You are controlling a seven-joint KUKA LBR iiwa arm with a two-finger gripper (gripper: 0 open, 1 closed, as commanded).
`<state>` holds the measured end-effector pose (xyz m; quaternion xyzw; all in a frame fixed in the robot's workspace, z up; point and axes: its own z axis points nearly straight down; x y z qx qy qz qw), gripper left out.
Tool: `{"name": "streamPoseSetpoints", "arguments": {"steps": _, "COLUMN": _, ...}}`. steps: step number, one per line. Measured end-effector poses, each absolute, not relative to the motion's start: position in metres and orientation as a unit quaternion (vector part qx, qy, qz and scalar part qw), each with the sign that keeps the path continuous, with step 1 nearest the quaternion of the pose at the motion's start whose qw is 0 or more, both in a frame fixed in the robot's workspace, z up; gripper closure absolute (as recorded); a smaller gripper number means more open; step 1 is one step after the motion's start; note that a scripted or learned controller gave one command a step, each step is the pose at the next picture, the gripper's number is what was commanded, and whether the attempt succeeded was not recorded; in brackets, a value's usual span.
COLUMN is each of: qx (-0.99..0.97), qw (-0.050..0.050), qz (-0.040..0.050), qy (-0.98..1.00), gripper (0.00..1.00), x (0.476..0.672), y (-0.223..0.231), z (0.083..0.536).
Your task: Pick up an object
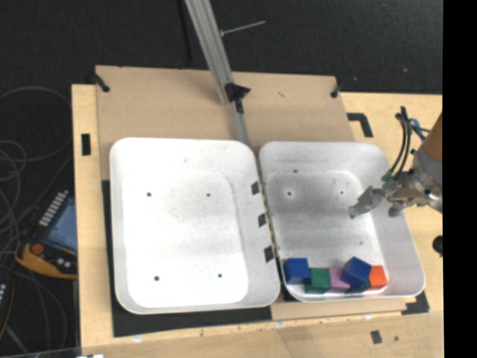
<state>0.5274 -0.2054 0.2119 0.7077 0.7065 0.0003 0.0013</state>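
A: So, where is the arm's grey two-finger gripper [378, 201] at this moment?

B: Over the right shallow white plastic bin [328, 162], near its rim at about three o'clock. One finger [363, 202] juts toward nine o'clock, the other sits by the rim. They look spread apart, with nothing between them.

A: And the things it could pick?

B: All huddled along the bin's near wall, at six o'clock. From seven round to five: a blue cube [297, 268], a green block [320, 278] touching it, a pale purple piece [339, 279], a second, darker blue block [358, 271] tilted on top of its neighbours, and an orange block [378, 276] at the end. The left white bin [127, 222] has only a few dark specks on its floor.

A: The gripper is well apart from that row, then?

B: Yes, the cluster lies toward six o'clock from the fingers, across bare bin floor.

A: What could spoil a try from here?

B: I'd say crowding. The blocks touch one another and press against the sloped wall, so a finger coming down may land on a neighbour rather than slip beside the target, or jam against the wall. The tilted blue block could roll off when nudged. A closure on two pieces at once may drop both. The orange block, at the end, seems the freest.
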Motion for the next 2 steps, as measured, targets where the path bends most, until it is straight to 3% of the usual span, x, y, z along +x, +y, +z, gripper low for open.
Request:
{"name": "streamPoseSetpoints", "arguments": {"steps": 1, "qx": 0.705, "qw": 0.001, "qz": 0.0011, "qy": 0.709, "gripper": 0.00, "x": 0.500, "y": -0.161, "z": 0.238}}
{"name": "streamPoseSetpoints", "arguments": {"steps": 2, "qx": 0.705, "qw": 0.001, "qz": 0.0010, "qy": 0.709, "gripper": 0.00, "x": 0.529, "y": -0.129, "z": 0.240}}
